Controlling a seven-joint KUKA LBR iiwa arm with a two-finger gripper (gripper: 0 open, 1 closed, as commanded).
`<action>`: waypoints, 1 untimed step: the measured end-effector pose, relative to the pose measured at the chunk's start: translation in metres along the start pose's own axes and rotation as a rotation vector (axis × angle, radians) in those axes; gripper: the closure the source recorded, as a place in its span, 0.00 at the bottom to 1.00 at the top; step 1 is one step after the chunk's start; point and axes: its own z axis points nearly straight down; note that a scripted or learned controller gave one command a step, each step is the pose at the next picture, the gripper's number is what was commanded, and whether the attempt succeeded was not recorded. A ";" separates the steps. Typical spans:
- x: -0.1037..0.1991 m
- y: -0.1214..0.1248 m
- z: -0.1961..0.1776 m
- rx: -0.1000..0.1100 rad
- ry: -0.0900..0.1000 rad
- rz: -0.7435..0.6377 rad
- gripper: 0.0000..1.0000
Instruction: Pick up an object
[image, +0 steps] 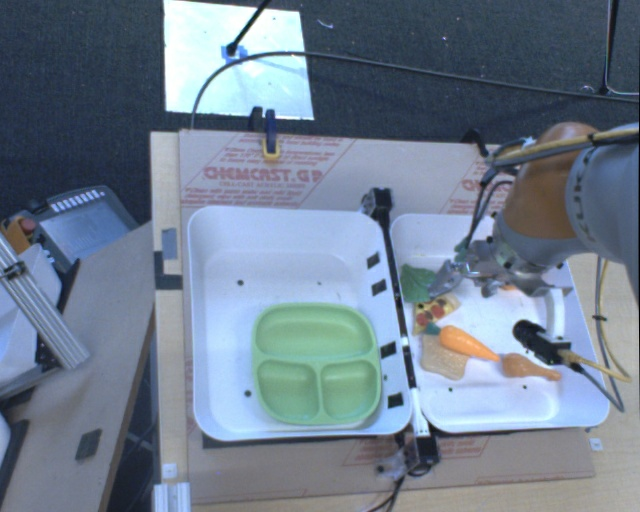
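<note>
My gripper hangs low over the back left part of the right bin. Just to its left lies a green leafy piece, and a small yellow piece with red dots lies just below it. Further forward lie an orange carrot, a tan bread slice partly under it, and an orange-tan piece to the right. I see nothing lifted off the bin floor.
The left bin holds a green divided plate at its front right. A black divider runs between the bins. The grey arm enters from the right above the right bin.
</note>
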 end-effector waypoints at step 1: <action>0.001 0.003 0.042 -0.008 0.003 0.001 0.00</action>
